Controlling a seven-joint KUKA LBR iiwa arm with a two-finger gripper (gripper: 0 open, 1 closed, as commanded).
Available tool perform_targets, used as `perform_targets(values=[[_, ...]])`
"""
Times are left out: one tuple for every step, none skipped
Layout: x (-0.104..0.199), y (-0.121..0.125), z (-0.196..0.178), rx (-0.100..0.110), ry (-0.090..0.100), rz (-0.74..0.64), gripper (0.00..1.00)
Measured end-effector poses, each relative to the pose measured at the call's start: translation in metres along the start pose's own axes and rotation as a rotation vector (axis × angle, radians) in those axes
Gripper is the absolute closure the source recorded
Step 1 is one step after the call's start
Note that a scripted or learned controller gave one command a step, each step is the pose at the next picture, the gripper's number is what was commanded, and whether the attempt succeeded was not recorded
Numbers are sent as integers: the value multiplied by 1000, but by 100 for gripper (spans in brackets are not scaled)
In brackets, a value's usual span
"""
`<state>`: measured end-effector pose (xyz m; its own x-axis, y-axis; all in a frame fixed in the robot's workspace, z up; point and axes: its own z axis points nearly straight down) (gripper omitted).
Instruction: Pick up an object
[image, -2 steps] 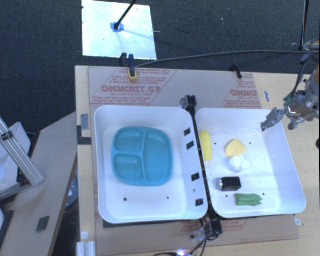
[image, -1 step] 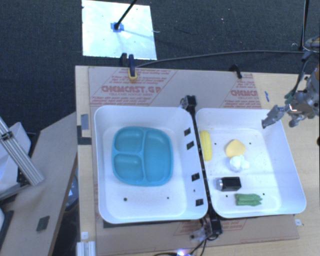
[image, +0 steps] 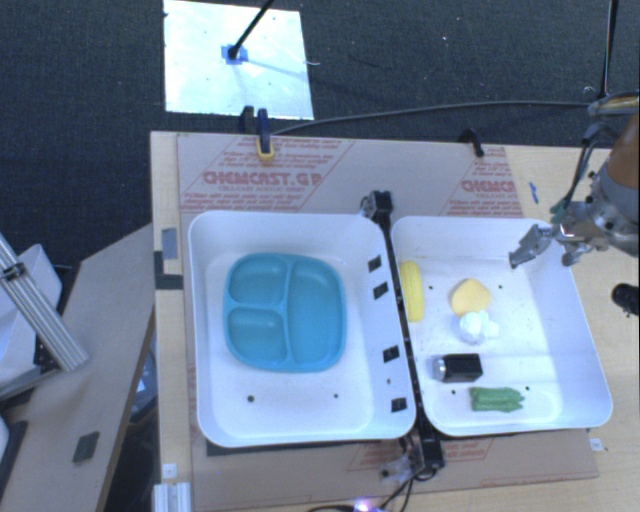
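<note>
The right bin (image: 560, 330) holds a yellow corn-like piece (image: 411, 290) by its left wall, a yellow rounded object (image: 471, 296), a small white object (image: 477, 326), a black block (image: 461, 368) and a green object (image: 497, 399) near the front. My gripper (image: 549, 246) hangs over the bin's far right corner with its two fingers spread apart and nothing between them. It is well to the right of and behind the yellow rounded object.
The left bin (image: 215, 300) holds a blue divided tray (image: 285, 311). Black clips run along the divider (image: 392, 330) between the bins. A cable (image: 420, 110) crosses the bench behind them. The arm (image: 618, 190) enters at the right edge.
</note>
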<state>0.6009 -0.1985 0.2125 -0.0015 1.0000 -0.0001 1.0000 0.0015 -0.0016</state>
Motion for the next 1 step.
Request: perform_targets(values=[[6,-6,60,2,1,0,0]])
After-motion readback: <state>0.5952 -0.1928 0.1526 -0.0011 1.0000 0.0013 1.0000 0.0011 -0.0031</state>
